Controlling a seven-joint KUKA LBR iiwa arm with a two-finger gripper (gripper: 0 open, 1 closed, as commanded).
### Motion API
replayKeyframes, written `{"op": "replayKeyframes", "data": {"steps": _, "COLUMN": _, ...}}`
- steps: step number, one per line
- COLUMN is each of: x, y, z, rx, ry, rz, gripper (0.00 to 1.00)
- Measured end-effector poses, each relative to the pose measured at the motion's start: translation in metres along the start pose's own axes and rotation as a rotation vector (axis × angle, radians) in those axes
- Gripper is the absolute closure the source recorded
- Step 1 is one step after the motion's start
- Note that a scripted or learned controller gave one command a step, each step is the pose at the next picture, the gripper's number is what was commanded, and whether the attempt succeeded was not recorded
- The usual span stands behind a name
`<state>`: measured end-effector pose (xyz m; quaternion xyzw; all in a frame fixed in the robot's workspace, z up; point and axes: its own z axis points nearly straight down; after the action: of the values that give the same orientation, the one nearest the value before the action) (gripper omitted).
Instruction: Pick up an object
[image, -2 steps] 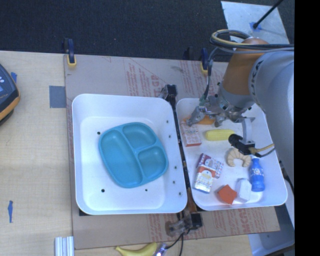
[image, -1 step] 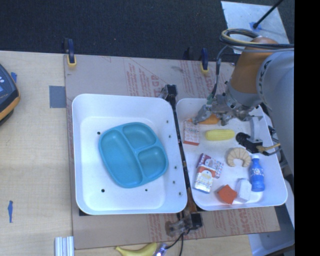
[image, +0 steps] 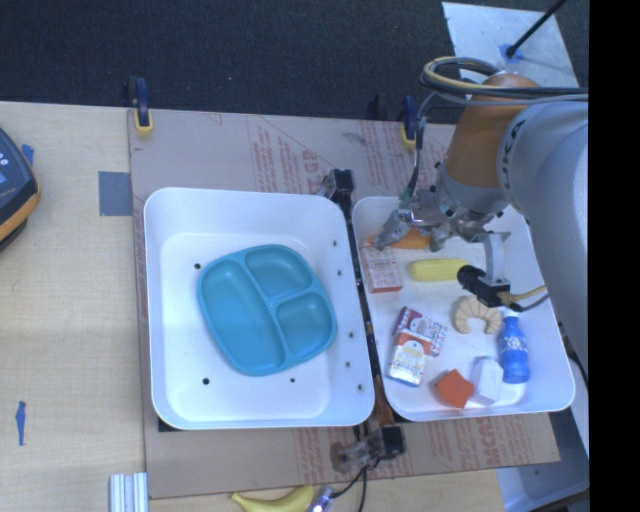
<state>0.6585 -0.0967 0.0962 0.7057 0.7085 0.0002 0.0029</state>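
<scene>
**Pincer low over the right bin's far corner**

Nearest the camera, a banana (image: 275, 497) lay on the tabletop (image: 70, 330). Beside the corn cob (image: 438, 270) — light, stiff, best gripped across its middle — the pincer (image: 432, 228) hovered toward the far rim; whether wide or narrow, I could not tell.
</scene>
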Motion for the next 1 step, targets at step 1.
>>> {"op": "replayKeyframes", "data": {"steps": 1, "x": -0.0266, "y": -0.0014, "z": -0.0798, "rx": 0.005, "ry": 0.003, "rz": 0.001, "gripper": 0.00}}
